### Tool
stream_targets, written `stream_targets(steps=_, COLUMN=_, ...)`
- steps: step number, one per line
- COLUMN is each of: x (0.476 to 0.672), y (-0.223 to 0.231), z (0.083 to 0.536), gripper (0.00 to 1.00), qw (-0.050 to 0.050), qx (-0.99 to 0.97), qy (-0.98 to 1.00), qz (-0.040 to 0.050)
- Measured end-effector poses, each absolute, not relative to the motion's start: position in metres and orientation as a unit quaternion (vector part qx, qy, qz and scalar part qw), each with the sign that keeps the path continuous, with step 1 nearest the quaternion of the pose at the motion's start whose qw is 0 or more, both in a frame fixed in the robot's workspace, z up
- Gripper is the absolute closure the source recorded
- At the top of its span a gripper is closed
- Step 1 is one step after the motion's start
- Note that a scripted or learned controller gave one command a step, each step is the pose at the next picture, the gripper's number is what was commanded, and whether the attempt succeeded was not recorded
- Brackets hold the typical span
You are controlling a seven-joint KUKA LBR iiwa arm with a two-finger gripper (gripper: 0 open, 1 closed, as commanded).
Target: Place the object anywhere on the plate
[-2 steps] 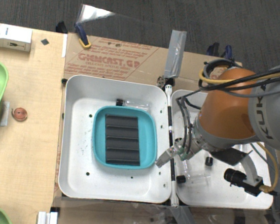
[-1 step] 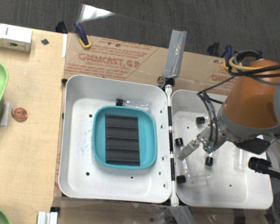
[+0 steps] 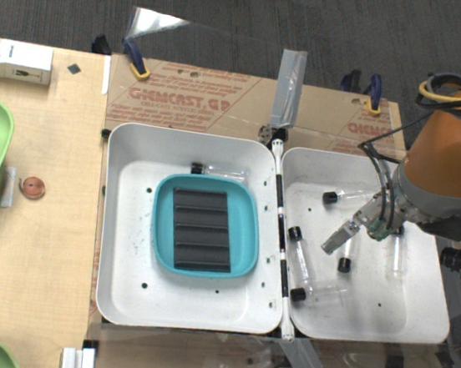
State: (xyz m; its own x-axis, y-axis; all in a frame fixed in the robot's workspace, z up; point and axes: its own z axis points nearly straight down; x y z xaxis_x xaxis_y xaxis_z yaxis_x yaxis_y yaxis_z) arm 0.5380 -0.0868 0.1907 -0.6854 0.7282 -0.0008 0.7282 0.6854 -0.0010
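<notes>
Overhead, metal tool (image 3: pixel 343 238), grip state unclear, above clear tubes (image 3: pixel 299 259); ribbed black block (image 3: pixel 201 228) on teal plate (image 3: pixel 163 229).

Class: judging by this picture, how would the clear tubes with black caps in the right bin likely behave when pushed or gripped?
The clear tubes look round and lie flat, so they would probably roll. Their glossy see-through walls suggest slipperiness. They seem thin and hollow, likely light.
</notes>
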Motion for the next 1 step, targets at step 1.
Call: stream_targets(steps=1, x=0.4778, y=-0.1815, z=0.1077, gripper=0.0, qw=0.0, qx=0.392, qy=0.92, qz=-0.0001)
